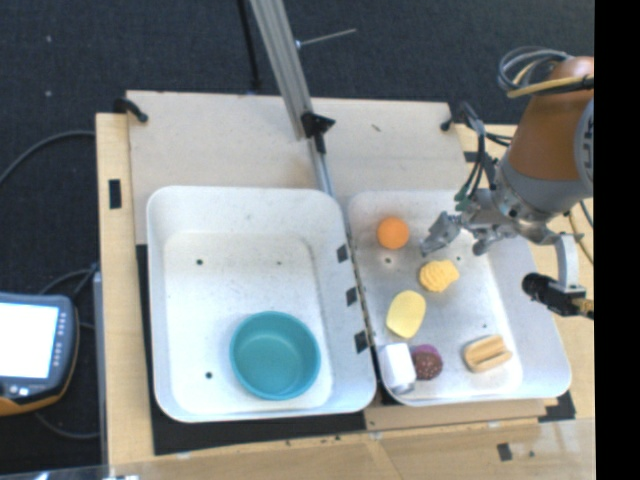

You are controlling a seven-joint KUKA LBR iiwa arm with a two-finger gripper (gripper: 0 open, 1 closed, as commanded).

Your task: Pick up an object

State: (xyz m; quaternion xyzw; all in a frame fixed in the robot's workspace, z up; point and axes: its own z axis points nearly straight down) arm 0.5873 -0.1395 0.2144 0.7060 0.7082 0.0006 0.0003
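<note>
**Claw above right bin, nothing grasped**

The claw (462, 233) is seen spread open and empty, over the right bin (530, 368). The ridged yellow piece (439, 275) lies just below-left of it, long axis roughly across the bin; the orange ball (393, 233) sits further left.

No text, label, brand, number or sign can be read anywhere. The lit screen of the handheld device (30, 343) at the left edge is only a white glow, without any letters that can be made out. The small dark marks on the bench (220, 138) and on the walls of the two white bins (170, 218) are too small to tell if they carry any writing.
</note>
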